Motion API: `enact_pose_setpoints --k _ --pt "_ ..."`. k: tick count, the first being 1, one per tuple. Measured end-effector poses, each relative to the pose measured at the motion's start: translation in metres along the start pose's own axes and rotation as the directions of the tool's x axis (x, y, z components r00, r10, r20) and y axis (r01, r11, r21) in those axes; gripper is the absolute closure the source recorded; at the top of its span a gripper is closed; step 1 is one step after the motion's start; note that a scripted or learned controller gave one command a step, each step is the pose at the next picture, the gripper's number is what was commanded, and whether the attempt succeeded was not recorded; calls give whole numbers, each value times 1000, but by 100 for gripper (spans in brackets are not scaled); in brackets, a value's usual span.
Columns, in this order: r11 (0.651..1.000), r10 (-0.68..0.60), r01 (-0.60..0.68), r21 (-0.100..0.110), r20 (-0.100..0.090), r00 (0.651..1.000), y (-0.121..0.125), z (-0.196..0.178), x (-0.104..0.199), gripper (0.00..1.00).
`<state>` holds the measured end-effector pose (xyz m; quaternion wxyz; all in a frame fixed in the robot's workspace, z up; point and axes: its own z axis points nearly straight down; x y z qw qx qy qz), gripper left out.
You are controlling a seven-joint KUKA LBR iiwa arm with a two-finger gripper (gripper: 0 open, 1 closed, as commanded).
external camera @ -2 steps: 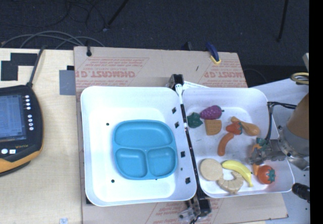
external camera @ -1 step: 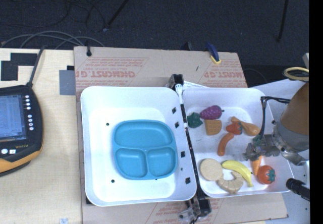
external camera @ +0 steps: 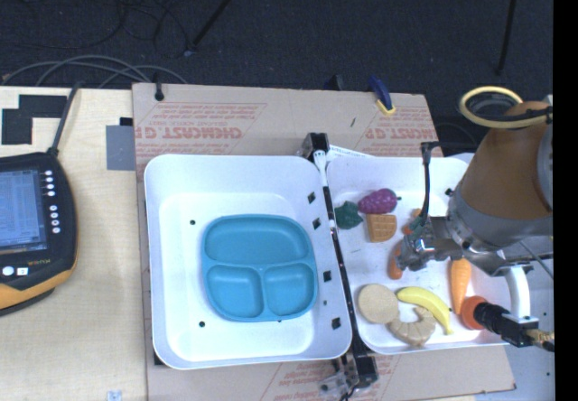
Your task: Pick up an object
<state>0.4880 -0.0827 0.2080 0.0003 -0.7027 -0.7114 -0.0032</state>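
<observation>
Left white bin (external camera: 172,209) holds a blue three-compartment plastic tray (external camera: 259,265). Right white bin (external camera: 361,178) holds a yellow toy banana (external camera: 428,304), purple item (external camera: 377,201); gripper (external camera: 414,246) low among them.

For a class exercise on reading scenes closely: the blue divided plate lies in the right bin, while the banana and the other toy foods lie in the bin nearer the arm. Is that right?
Not quite. The camera view shows the blue divided plate in the left bin, not the right one. The rest holds: the banana and the other toy foods lie in the right bin, nearer the arm.
</observation>
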Motion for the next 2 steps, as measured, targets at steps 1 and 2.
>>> enact_pose_setpoints --k 1,2 --pt "1000 8 -8 9 2 1000 18 23 46 100" --pt "1000 8 -8 -5 2 1000 -10 -102 72 100"
